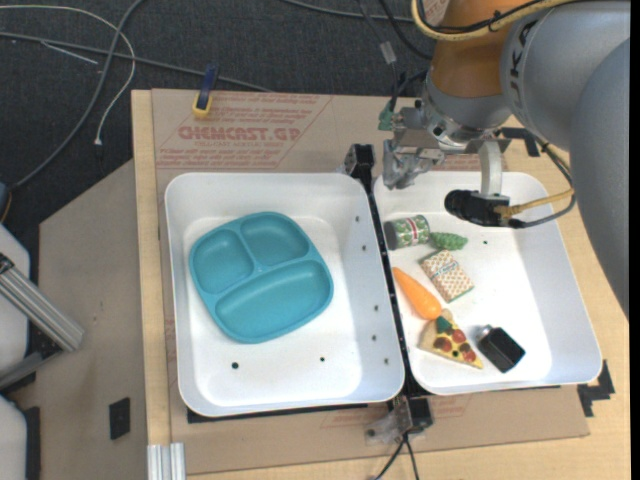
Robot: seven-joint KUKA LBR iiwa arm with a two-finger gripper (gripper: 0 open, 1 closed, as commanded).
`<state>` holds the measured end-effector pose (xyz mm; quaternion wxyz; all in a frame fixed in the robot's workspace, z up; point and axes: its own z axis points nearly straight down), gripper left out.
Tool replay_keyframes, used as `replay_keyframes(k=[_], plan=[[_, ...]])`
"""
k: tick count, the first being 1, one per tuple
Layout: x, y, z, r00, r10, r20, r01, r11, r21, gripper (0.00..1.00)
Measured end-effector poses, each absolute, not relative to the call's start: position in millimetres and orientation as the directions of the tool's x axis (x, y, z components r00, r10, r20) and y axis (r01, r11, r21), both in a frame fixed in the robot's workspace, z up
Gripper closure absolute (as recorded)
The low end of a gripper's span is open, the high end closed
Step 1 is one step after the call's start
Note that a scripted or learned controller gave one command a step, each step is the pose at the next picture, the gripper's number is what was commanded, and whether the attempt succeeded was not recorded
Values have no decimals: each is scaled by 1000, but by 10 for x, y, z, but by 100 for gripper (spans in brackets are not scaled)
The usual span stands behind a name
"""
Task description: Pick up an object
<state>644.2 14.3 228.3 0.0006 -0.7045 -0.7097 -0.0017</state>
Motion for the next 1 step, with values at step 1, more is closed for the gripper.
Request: replay_keyframes(k=[1], plan=[[6305, 732, 2365, -7, 1000, 4, 1000, 7, -2, 100]])
